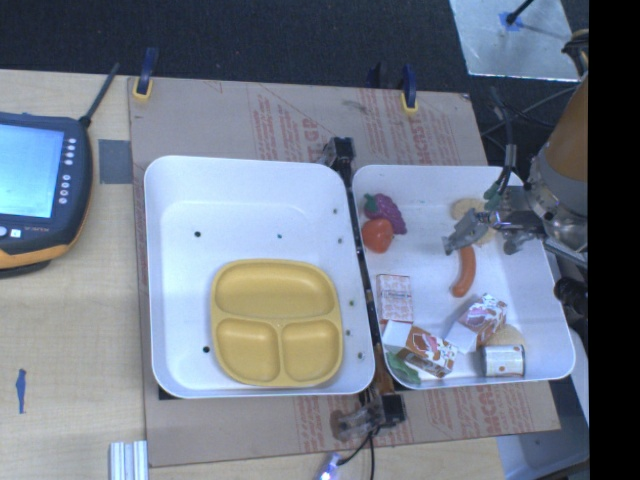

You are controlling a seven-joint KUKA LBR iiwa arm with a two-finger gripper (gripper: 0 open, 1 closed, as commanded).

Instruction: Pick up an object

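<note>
At the bottom of the frame, the lower edge of the right bin (556, 368) carries the tightest clutter: a small tin can (502, 361) lying on its side, a wrapped sweet (483, 314) just above it, and a printed snack packet (428, 350) overlapping a green-edged card toward the bin's lower left. A small red-and-white sachet (394, 297) lies just above those. In the left bin (250, 193) a yellow divided plate (277, 321) rests flat in the lower half.

Mid-frame in the right bin, a toy sausage (463, 271) lies on bare floor, apart from the rest, which probably makes it the easiest pick. The gripper (472, 234) hangs just above its upper end, fingers spread with nothing between them, seemingly lined up for a descent. Farther up sit a red tomato (377, 235) touching a bunch of purple grapes (386, 211) by the dividing wall. At the left edge a teach pendant (35, 188) lies on the bench.
</note>
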